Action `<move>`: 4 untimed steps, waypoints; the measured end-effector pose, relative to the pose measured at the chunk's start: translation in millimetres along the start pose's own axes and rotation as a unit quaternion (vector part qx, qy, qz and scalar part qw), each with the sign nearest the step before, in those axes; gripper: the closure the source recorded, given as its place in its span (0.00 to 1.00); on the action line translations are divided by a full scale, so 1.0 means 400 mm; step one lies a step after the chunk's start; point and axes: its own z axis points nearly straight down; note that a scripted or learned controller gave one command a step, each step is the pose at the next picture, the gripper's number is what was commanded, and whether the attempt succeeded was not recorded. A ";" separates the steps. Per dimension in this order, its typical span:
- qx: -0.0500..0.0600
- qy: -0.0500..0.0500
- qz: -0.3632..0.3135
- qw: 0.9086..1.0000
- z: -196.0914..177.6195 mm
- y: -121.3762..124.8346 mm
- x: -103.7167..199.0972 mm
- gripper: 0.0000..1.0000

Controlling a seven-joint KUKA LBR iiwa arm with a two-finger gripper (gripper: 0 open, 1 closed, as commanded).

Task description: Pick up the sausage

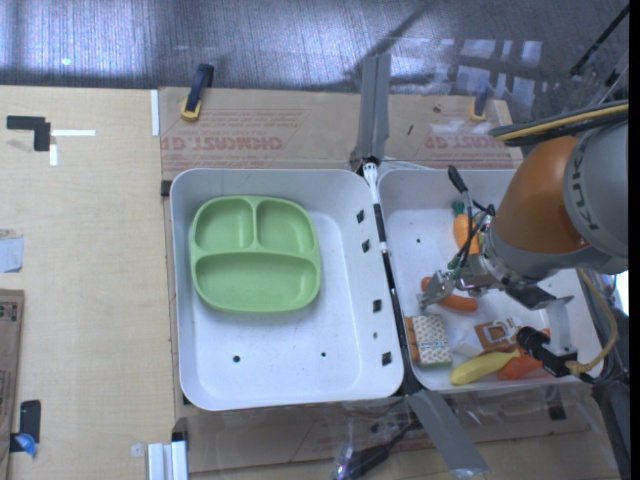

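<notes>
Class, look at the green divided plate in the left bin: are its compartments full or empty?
Empty. The green plate in the left bin shows bare green in all three compartments.

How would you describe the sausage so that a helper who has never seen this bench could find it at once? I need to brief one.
Look in the right bin, not the left one with the green plate. Near its middle, just below the pincer, lies the sausage. It is a short reddish-orange cylinder, unlike the yellow banana and the checkered waffle nearer the front.
</notes>
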 end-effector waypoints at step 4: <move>-0.005 -0.002 -0.134 0.991 -0.034 -0.042 -0.018 1.00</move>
